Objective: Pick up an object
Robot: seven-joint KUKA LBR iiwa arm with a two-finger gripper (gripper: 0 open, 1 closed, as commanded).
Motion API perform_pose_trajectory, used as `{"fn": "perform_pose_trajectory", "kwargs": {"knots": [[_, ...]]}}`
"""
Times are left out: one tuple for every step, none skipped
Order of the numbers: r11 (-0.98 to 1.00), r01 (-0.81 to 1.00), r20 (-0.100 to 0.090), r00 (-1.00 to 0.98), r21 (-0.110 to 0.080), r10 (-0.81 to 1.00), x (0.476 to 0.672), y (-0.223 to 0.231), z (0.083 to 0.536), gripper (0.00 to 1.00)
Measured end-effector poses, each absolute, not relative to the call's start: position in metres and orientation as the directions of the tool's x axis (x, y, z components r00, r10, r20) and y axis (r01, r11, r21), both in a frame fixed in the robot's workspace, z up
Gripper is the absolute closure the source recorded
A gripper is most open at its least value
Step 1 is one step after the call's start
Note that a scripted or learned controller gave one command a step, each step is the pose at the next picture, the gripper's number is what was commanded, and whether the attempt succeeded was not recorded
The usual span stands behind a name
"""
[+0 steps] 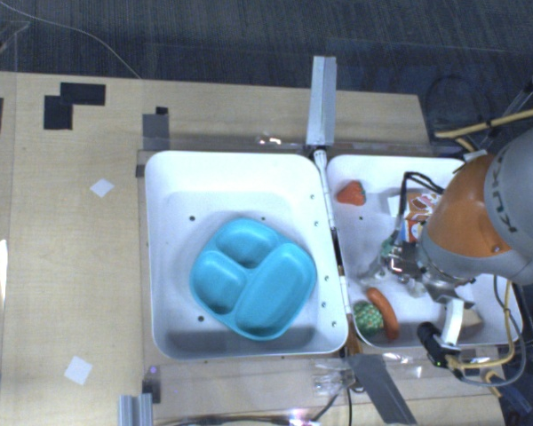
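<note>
The gripper (407, 269) is held low in the right bin (373, 163) near the orange toy (384, 310), likely for grabbing; whether it is open cannot be told.

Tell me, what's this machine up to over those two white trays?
A grey and orange robot arm reaches in from the right over the right bin, trying to pick something up. Its gripper hangs low near a red strawberry, a hot dog and a green toy. The left bin holds a blue divided plate.
</note>
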State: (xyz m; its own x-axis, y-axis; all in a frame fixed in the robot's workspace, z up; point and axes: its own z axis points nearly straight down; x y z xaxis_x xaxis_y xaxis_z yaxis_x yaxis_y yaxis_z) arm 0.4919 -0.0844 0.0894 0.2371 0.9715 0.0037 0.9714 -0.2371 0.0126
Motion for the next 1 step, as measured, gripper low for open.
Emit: {"fn": "perform_pose_trajectory", "kwargs": {"knots": [[-0.237, 0.971, 0.003, 0.237, 0.02, 0.971, 0.4944, -0.0851, 0.1013, 1.0]]}}
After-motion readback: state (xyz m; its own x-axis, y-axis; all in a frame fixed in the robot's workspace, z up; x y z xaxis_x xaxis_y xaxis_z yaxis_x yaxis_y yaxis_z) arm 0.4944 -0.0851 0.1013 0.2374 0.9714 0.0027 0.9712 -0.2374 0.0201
